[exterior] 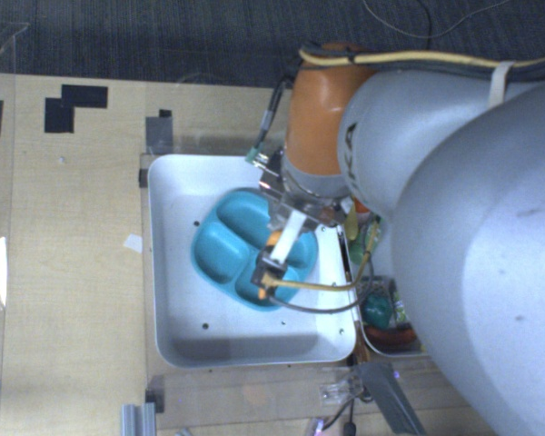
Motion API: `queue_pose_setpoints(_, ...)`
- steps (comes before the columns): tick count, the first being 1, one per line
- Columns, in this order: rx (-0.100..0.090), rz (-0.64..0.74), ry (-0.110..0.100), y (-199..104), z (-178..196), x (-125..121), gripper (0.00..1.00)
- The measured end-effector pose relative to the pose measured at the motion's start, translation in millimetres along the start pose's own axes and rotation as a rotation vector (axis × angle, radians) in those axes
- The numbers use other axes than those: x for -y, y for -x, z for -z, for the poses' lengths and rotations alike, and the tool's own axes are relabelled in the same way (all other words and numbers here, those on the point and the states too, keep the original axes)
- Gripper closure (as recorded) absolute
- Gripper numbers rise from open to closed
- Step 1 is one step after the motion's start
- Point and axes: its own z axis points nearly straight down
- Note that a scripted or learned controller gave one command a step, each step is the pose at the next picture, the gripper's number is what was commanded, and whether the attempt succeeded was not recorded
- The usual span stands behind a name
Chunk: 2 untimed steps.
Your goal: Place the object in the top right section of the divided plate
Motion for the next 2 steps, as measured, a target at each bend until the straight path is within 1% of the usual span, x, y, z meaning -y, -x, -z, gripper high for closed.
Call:
queue_pose_setpoints(1,0.001,0.051,-0.002,4.1,-10.9,40.6,1.0)
queue_pose_setpoints(2,-0.001,0.196,0.001,35.9,28.6,-43.8,1.0)
